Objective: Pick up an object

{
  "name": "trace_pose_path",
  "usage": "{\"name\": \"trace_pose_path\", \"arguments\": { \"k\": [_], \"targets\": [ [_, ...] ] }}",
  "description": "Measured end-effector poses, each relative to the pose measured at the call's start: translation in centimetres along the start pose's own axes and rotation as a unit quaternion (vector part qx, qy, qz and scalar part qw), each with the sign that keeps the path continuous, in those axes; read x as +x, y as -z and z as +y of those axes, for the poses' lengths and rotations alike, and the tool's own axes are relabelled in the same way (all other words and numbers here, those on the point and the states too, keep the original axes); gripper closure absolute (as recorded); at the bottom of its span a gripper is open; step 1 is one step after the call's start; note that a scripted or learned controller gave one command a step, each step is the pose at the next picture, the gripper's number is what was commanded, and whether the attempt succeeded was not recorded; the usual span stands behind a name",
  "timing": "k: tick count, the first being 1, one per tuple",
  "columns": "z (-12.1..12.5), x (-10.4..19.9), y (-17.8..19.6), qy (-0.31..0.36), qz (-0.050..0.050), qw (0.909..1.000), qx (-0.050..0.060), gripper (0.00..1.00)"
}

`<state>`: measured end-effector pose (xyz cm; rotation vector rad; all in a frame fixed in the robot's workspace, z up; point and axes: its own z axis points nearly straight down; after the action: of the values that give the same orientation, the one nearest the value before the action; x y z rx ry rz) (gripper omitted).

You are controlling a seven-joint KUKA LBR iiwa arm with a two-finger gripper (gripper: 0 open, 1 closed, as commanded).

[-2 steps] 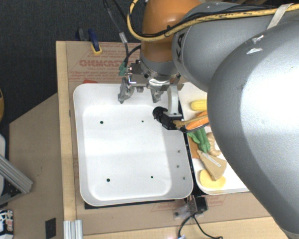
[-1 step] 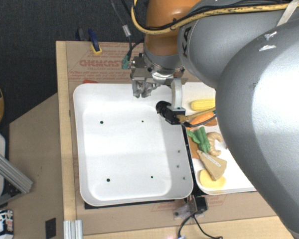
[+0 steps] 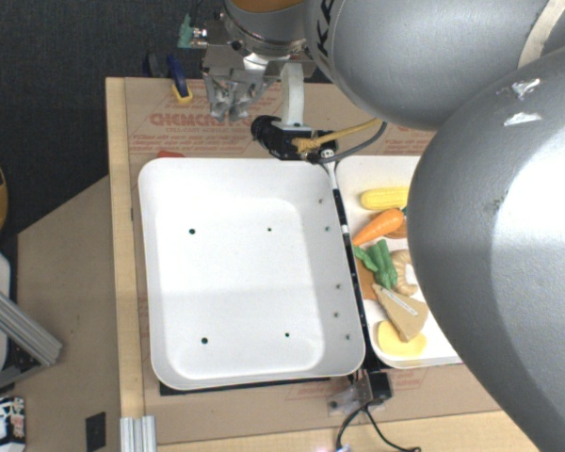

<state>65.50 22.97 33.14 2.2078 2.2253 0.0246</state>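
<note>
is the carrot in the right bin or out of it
In. The carrot lies inside the right bin, below the corn.
</note>
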Motion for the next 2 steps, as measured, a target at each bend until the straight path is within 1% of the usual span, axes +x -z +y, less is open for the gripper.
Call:
{"name": "trace_pose_path", "arguments": {
  "k": [1, 2],
  "targets": [
    [1.42, -0.42, 21.55, -0.003, 0.0, 1.0, -0.003, 1.0],
    [1.45, -0.28, 21.49, -0.002, -0.003, 1.0, 0.005, 1.0]
  ]
}}
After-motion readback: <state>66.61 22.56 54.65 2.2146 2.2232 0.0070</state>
